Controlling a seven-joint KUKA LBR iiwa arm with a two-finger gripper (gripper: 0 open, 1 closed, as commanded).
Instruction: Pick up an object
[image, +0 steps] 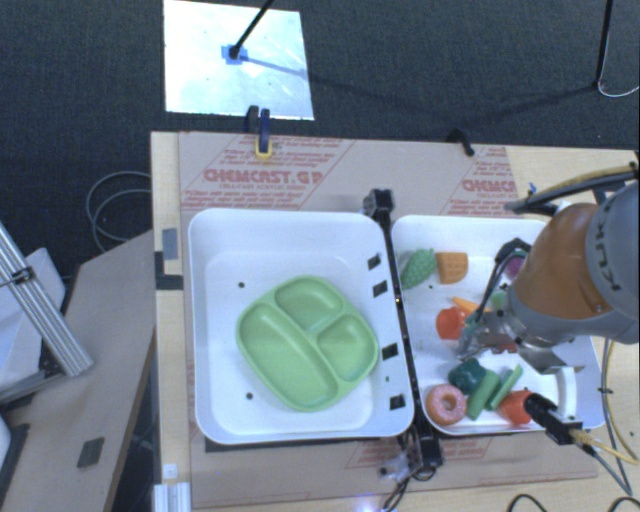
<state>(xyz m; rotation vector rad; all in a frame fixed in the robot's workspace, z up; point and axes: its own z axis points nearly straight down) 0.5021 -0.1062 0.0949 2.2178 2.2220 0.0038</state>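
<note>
With my tool (478, 338) low in the right bin (425, 236), near the surface's right edge beside the red tomato (450, 322) and green pepper (466, 377), its grip unreadable, I'd centre over one piece before closing.

A robotics lab; cardboard-covered bench (300, 170), aluminium framing (40, 310), loose cables (115, 205) on dark carpet (70, 100)

Green divided plate (308, 343) in left bin (215, 240).
</note>
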